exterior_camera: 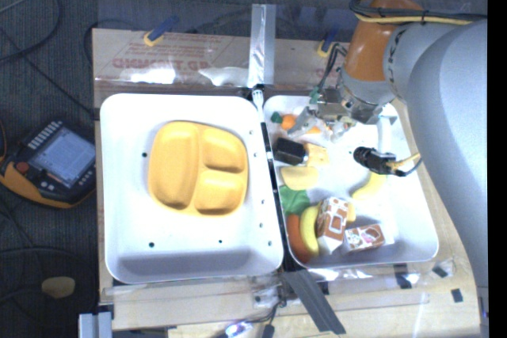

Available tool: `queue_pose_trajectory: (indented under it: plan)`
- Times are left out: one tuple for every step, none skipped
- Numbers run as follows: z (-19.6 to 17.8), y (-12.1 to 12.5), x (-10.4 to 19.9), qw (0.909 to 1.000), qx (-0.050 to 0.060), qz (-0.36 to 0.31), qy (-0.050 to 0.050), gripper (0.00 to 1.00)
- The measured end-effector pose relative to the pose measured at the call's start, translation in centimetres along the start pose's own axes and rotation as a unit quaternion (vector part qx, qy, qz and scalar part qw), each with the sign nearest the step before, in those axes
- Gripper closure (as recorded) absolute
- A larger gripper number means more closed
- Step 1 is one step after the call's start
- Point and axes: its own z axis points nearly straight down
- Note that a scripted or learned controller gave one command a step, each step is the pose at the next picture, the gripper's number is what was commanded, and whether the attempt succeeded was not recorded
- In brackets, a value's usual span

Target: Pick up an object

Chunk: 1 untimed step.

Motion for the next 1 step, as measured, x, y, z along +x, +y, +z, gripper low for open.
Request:
queue_pose_trajectory:
  plan:
    - [1.71, -7.67, 0.85, 0.9949, -0.025, -0.098, -0.006, 0.00]
